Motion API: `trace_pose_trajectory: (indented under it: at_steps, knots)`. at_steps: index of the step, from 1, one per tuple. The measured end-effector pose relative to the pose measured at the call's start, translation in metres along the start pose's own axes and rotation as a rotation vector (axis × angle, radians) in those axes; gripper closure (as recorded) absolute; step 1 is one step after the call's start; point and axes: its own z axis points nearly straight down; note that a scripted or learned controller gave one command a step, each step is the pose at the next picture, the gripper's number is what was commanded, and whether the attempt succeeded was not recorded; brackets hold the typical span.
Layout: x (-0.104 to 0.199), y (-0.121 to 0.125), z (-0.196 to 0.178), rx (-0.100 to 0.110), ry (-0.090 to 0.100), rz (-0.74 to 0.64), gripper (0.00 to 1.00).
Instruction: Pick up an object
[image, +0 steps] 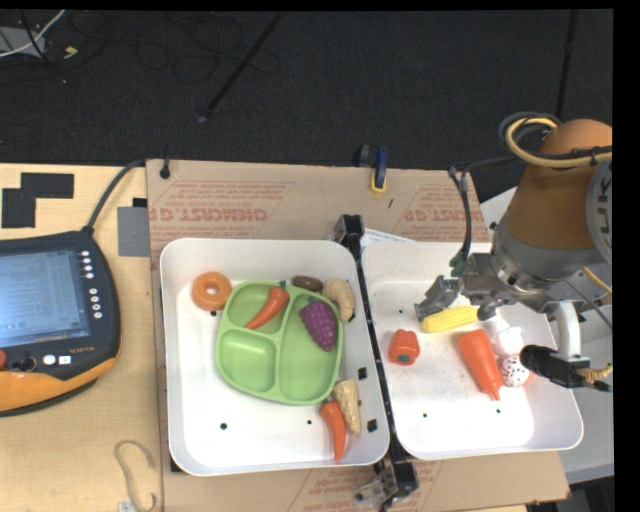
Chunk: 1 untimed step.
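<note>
At right of centre in the frame, the end effector (447, 296) sits at the corn cob (450, 319); its opening cannot be told.

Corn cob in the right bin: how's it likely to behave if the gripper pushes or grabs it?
The corn cob looks like moulded plastic, so probably stiff and light. Its rounded, elongated shape may roll sideways when nudged. The gripper sits right at its end, so an off-centre grasp could pivot it.

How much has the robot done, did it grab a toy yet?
Done: the gripper has reached into the right bin, just above the yellow corn. In hand: nothing I can see between its fingers. Left: lifting a toy; the corn, orange carrot and red pepper all lie in the bin.
</note>
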Motion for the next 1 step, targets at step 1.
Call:
trace_pose_trajectory:
  at_steps: [1]
  knots:
    - [0.0481,-0.0255,-0.0092,0.001,0.0,-0.001,1.0]
